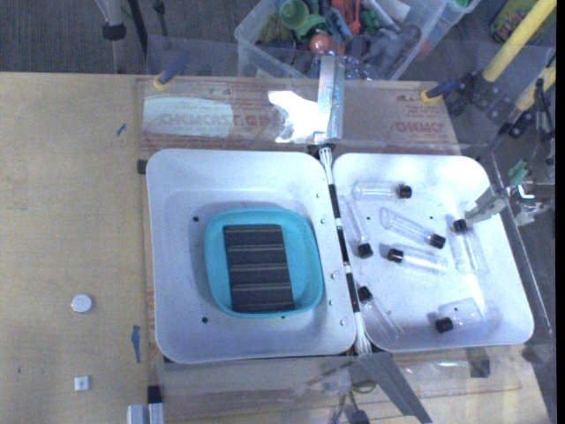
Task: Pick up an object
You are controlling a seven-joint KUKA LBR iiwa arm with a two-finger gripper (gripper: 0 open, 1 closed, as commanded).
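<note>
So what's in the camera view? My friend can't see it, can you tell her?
Two shallow white bins sit side by side on a bench: the left bin holds a teal plastic tray with a dark ridged block in it, and the right bin holds several clear tubes with black caps. The metal gripper reaches in over the right bin's edge.

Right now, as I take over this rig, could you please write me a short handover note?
Tool: at the right bin's right edge, low over it; I cannot tell whether it grips anything.
Right bin: several clear vials with black caps lie scattered, e.g. one near the top, one at the bottom, one by the tool.
Left bin: a teal tray bearing a dark ribbed block.
Done: nothing visibly lifted.
Left: grasp and lift one vial.
</note>
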